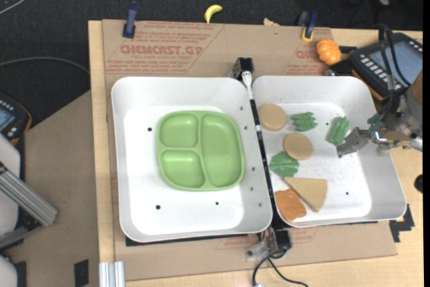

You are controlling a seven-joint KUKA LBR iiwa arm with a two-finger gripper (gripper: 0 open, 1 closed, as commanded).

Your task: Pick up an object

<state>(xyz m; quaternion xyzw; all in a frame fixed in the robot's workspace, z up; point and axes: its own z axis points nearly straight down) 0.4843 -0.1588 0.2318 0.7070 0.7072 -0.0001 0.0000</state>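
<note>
While the arm reaches in from the right:
Claw [351,142]: seen low over the right bin [376,201]; released or clenched cannot be told.
Green piece [337,130]: lying just beside the claw.
Left bin [134,212]: occupied by a green divided plate [200,150].

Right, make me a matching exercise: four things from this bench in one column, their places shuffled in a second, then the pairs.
1. green plate
2. claw
3. orange toy
4. wedge

A. outside the bins, on the cardboard at the far right corner
B. left bin
C. right bin, near edge, beside an orange piece
D. over the right bin's right side, next to a green piece

Pairs: 1-B, 2-D, 3-A, 4-C
</note>
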